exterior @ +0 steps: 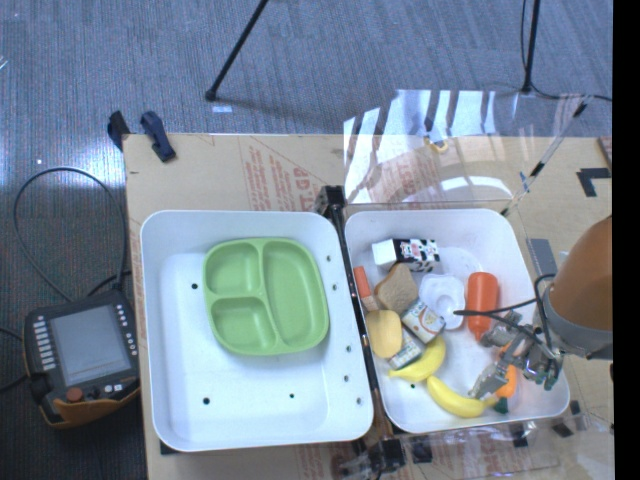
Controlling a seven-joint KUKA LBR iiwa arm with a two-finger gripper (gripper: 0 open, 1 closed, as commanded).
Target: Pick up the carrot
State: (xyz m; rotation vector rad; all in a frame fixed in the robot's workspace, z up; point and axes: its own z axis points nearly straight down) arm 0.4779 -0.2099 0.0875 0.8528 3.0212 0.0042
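Observation:
The carrot (507,381) is a small orange piece with a green top, lying near the front right corner of the right bin (500,226), just right of a banana (455,399). My gripper (512,361) hangs low over that corner, right above the carrot and partly covering it. The grey arm with its orange band (590,288) comes in from the right edge.
The right bin also holds a red-orange cylinder (482,298), a white cup (443,293), a bread slice (398,288), a black-and-white carton (410,252), a yellow fruit (384,333) and a second banana (420,361). A green divided plate (266,295) lies in the left bin (180,388).

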